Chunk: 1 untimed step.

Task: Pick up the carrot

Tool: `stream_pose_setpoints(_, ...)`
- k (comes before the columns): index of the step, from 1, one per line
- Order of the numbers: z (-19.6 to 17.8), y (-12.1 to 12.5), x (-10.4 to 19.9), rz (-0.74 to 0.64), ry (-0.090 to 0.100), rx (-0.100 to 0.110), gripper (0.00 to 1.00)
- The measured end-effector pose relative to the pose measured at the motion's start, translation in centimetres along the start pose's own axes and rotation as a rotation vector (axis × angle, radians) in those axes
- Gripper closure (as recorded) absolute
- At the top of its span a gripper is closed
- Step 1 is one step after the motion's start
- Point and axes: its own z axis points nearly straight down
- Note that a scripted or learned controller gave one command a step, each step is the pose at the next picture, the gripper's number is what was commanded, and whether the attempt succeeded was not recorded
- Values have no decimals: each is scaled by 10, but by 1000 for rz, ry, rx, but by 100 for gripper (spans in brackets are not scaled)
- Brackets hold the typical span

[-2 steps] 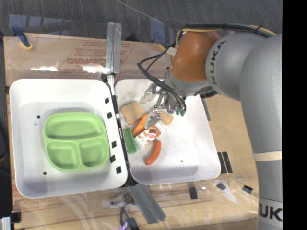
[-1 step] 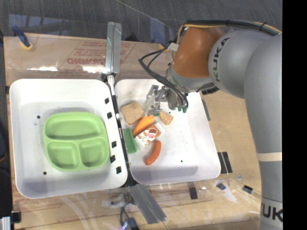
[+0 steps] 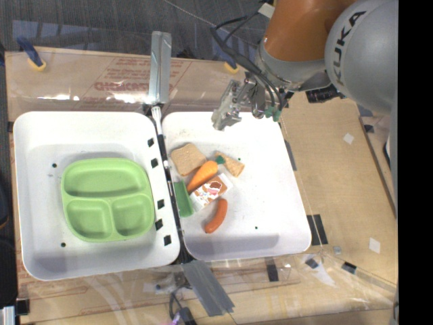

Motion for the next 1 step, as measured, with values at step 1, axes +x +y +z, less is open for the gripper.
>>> stream_pose_setpoints(1, -22, -24, -17, -315, 10, 0, 100)
